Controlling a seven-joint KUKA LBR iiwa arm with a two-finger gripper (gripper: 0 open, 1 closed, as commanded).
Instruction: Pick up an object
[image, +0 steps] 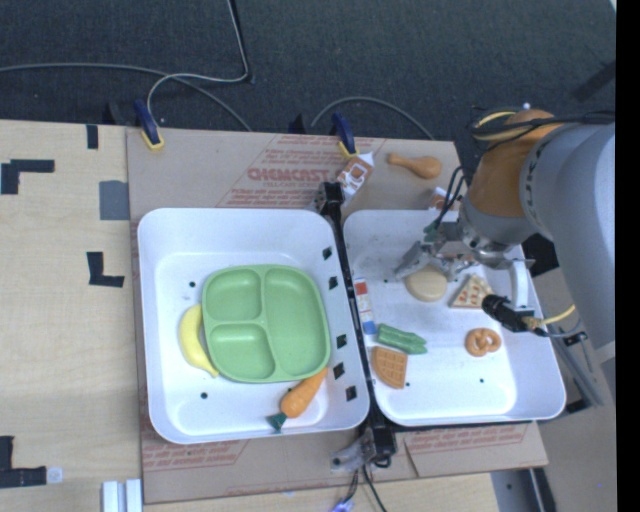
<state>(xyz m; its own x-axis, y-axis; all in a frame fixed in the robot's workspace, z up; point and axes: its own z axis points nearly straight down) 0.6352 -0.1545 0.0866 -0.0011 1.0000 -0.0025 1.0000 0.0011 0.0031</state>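
Note:
My gripper (432, 264) hangs over the back of the right bin (520, 400), its fingers spread open. One grey finger (408, 264) points left. Just in front of the fingertips lies a beige bread roll (427, 287); I cannot tell whether they touch it, and nothing is between the fingers. A triangular waffle piece (468, 294) lies right beside the roll. Further forward are a pretzel (483, 342), a green bean pod (402, 339) and a square orange waffle (389, 366).
The left bin (160, 250) holds a green divided plate (266, 323), a banana (193, 342) along the plate's left edge and a carrot (301, 396) at the front. Behind the bins on the cardboard lie a toy drumstick (413, 164) and a small packet (353, 175).

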